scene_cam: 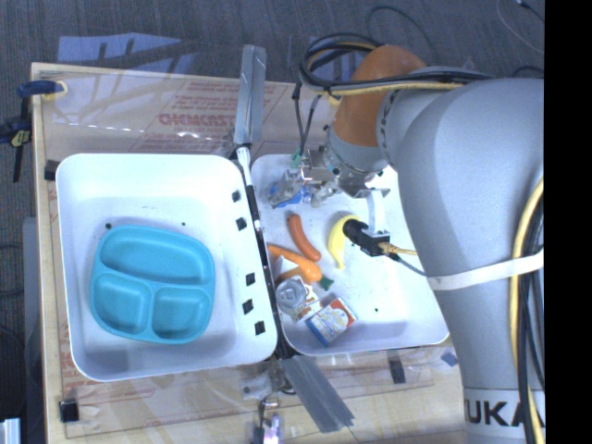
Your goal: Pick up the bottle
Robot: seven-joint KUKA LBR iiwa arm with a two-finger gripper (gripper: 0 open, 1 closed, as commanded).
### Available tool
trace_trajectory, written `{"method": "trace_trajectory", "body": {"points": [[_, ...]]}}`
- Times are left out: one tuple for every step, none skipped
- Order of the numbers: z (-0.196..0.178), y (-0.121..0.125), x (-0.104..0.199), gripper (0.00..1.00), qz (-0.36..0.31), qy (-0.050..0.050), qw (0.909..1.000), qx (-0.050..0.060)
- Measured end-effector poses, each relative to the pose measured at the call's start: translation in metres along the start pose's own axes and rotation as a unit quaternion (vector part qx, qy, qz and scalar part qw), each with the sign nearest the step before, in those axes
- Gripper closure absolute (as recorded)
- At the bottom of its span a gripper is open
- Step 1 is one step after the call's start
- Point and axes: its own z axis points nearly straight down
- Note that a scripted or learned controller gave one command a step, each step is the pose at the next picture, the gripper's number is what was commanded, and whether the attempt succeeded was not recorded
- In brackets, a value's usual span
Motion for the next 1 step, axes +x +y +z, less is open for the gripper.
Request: {"method": "trace_trajectory", "body": {"points": [[-0.031,-0.0006,0.0218,1.0,0.057,0.0,0.9984,-0.002]]}}
